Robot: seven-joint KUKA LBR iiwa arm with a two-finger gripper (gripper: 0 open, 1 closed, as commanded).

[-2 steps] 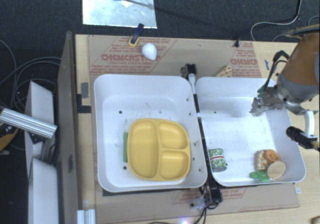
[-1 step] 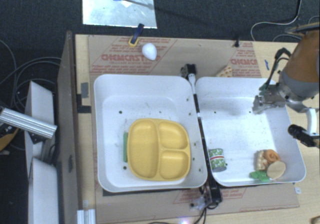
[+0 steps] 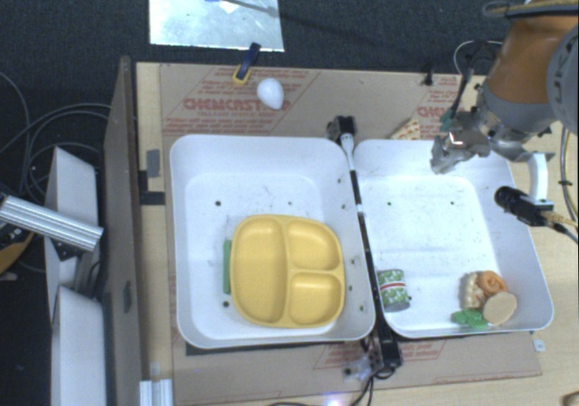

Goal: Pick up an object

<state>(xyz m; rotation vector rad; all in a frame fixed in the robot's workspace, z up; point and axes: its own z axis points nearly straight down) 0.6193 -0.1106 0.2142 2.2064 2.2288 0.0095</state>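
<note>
Red lettering reading "CHEMCAST" is printed on the brown cardboard sheet [image 3: 298,92] at about 11 o'clock, above the left white bin [image 3: 194,214]. Similar red print at 1 o'clock on the same sheet is too broken to be read.

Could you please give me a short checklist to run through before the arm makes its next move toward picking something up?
1. Gripper position: over the far edge of the right bin, away from all objects. Ok.
2. Finger state: cannot tell.
3. Candidates in the right bin: small green-and-white can at the near left corner; cluster of food items at the near right corner. Ok.
4. Access: both sit close to the bin walls, so finger room may be tight. Cannot tell.
5. Left bin: yellow divided plate, wide and flat, likely hard to grasp. Not ok.
</note>
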